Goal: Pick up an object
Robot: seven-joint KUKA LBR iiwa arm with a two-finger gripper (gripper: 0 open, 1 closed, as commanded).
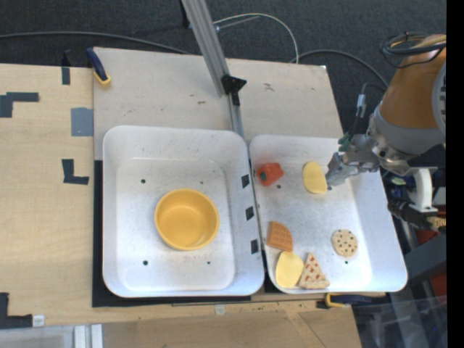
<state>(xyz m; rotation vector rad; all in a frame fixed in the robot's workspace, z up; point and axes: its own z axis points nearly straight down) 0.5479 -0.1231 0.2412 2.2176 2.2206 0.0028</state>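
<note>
The pincer [338,171] sits low, just right of the yellow piece [314,177]; whether it's open, one cannot tell. So far off-centre, it risks nudging the piece aside.

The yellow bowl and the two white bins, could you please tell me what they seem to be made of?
The yellow bowl looks like moulded plastic: one even colour, a smooth rounded rim and a soft sheen, though glazed ceramic cannot be ruled out. The left bin and the right bin look like thin formed plastic with a matt finish, judging by their rounded corners and shallow curved walls; dark specks mark their floors.
</note>
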